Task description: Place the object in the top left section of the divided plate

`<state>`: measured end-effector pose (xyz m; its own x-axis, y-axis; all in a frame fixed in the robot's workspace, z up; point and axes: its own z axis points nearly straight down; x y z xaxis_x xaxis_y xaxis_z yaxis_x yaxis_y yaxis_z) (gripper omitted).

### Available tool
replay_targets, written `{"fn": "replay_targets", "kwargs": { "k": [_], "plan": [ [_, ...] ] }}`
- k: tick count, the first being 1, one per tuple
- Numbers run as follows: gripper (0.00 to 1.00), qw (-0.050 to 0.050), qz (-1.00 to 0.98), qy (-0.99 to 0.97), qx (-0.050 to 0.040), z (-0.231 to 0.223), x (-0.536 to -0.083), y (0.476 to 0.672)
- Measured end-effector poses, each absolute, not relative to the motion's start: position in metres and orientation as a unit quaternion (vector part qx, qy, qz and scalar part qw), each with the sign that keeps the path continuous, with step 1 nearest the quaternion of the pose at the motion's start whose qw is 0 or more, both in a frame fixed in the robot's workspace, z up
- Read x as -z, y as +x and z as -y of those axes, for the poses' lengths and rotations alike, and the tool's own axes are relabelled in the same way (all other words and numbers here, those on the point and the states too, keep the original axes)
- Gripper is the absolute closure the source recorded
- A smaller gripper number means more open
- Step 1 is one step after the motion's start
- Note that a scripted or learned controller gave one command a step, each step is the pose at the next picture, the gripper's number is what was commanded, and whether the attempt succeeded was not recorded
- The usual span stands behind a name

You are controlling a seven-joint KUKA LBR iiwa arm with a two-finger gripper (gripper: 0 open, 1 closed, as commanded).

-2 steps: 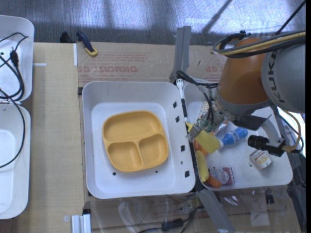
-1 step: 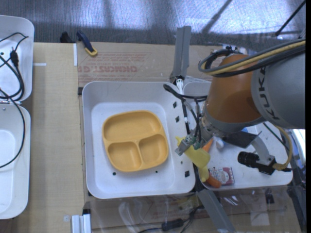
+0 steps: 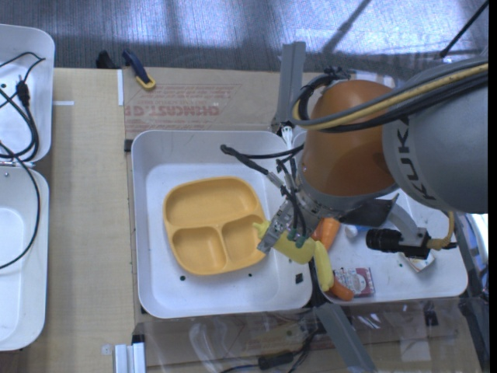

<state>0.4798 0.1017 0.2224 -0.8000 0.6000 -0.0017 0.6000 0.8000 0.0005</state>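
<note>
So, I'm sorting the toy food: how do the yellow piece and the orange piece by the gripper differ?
The yellow piece is long and banana-like, lying across the edge between the two bins; the orange piece is shorter and carrot-like, partly hidden behind it. The yellow piece sits nearer the divided plate than the orange piece. Both lie off the plate.

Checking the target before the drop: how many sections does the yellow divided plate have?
3. The yellow divided plate has one large section across the top and two smaller ones below, left and right; the gripper overlaps its right edge.
</note>
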Motion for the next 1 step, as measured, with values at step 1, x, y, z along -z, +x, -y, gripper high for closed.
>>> {"fn": "replay_targets", "kwargs": {
  "k": [1],
  "plan": [
    [1.00,0.001,-0.982,0.189,0.0002,-0.1175,-0.3001,0.4789]
  ]
}}
